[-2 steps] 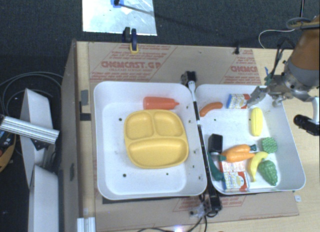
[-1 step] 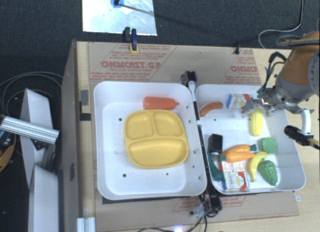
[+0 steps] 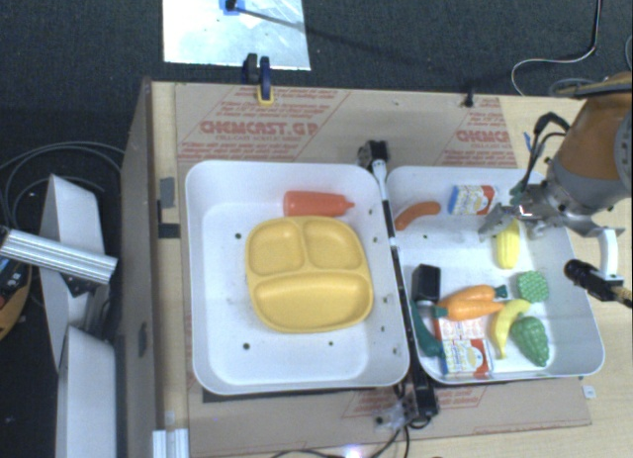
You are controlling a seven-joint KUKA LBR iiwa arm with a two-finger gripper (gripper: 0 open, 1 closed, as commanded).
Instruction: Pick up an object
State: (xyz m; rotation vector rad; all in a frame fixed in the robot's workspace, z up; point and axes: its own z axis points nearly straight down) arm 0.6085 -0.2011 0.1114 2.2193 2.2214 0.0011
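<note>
Gripper above pale yellow corn cob

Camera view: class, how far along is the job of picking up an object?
Done: the arm has reached over the right bin. In hand: its tool sits just above the corn cob. Left: nothing visibly lifted; carrot and banana lie untouched.

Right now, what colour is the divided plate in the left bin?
Yellow: the plate shows plainly in the camera view.

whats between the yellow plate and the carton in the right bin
In the camera view, the bins' rims and a sausage lie between the plate and the carton.
</note>
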